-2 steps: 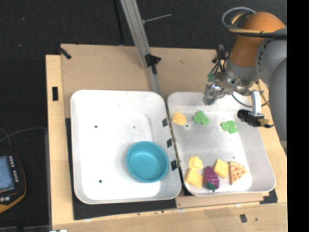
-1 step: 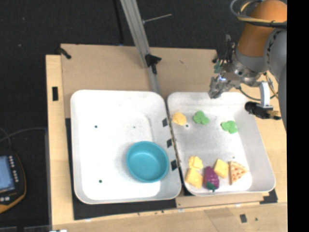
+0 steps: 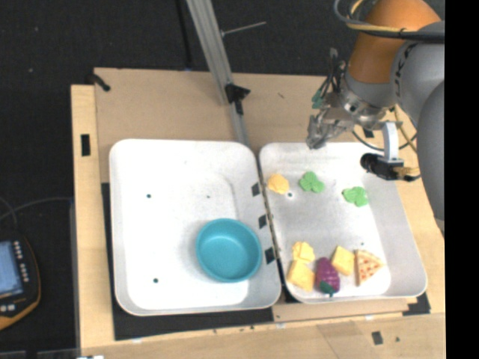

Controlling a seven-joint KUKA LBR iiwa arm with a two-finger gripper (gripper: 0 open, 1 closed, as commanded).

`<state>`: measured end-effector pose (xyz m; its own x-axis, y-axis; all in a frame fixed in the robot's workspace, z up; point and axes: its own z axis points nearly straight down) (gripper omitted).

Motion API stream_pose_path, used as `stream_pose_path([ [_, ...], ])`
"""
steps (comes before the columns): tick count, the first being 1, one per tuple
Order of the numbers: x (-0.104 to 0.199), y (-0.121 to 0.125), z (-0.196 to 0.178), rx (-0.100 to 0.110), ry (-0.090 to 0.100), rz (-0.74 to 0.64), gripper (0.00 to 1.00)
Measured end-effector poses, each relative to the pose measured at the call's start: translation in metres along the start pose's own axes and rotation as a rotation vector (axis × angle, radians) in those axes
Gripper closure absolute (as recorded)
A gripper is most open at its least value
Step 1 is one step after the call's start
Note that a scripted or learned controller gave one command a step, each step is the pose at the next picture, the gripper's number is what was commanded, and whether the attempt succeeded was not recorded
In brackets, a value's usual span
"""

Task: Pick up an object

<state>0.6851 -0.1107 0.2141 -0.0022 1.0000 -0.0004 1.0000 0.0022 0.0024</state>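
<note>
— Grey arm's gripper (image 3: 318, 139): grasping anything?
— Cannot tell; it hangs over the right bin's (image 3: 389, 200) far edge. Green pieces (image 3: 312, 183) lie nearer; blue bowl (image 3: 227, 250) sits in the left bin (image 3: 150, 170).

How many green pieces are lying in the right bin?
2. One green piece lies near the bin's far middle, beside the small yellow piece. The other green piece lies further right, toward the right rim. None seems hidden.

bare right bin (image 3: 329, 223) middle, toys around
</note>
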Motion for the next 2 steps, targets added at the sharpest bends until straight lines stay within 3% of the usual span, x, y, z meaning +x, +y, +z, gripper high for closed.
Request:
stream_pose_path([
  [2,0.103,0.003,-0.023,0.000,0.001,0.000,1.00],
])
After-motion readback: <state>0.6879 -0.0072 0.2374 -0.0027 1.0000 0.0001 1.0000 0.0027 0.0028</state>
